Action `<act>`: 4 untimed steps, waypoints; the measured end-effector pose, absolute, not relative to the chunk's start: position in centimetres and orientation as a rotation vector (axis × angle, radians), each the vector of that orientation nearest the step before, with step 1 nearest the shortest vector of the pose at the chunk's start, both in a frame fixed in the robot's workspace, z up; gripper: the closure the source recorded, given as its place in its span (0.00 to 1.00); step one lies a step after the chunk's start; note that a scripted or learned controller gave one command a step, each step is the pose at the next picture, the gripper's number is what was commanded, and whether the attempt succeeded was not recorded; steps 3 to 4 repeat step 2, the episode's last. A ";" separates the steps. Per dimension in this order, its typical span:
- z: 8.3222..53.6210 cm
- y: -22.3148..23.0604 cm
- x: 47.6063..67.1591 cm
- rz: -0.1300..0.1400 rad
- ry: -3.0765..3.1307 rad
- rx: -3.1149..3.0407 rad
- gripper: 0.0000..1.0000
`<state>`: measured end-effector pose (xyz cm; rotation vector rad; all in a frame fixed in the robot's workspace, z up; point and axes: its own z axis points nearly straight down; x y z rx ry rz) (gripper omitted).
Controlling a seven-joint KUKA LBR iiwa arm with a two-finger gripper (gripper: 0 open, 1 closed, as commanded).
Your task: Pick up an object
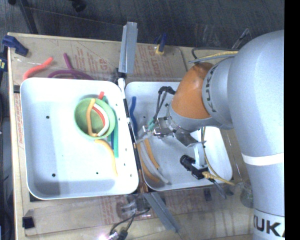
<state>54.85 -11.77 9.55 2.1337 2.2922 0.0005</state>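
the grey arm (250, 119), nearest the camera, is seen filling the right of the frame, its orange band (192, 96) bent over the right bin (220, 159). the gripper (152, 129) is lowered at the left side of that bin, near the wall shared with the left bin (40, 149); whether it is wide or narrow cannot be told, as it is hidden by its own body. a blue strip (132, 109) is seen just above it, and a tan curved object (149, 165) lies along the bin's lower left. in the left bin a green bowl (94, 119) is set near the upper right, with a yellow strip (110, 156) and a green stick (115, 139) beside it.
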 end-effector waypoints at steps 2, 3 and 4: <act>19.2 -8.4 56.9 -0.001 2.495 1.913 1.00; 19.2 -8.4 56.9 -0.001 2.495 1.913 1.00; 19.2 -8.4 56.9 -0.001 2.495 1.913 1.00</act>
